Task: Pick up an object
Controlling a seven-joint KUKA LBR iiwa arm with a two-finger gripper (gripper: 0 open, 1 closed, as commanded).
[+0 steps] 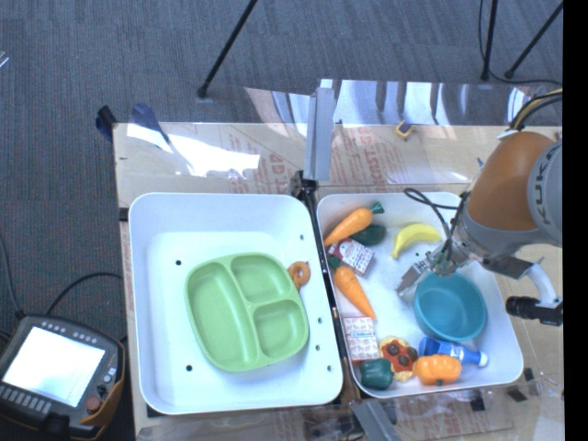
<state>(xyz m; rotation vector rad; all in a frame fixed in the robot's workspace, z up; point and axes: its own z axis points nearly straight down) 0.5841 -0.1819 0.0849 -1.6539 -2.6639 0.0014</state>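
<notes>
Right now the blue bowl [450, 307] sits in the right bin [511, 338], with the gripper [424, 272] hovering just beside its upper-left rim; whether it's spread, I cannot tell. Beyond the bowl lie a banana [415, 237] and carrots [352, 288]. It looks light, stiff, slippery; I'd pinch its rim.

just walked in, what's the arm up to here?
The gripper is down in the right bin, at the left rim of the blue bowl and just below the banana. Nothing is visibly held between its fingers. Carrots, small boxes and other toy food lie around it. The left bin holds a green divided plate, with a small donut beside it.
</notes>
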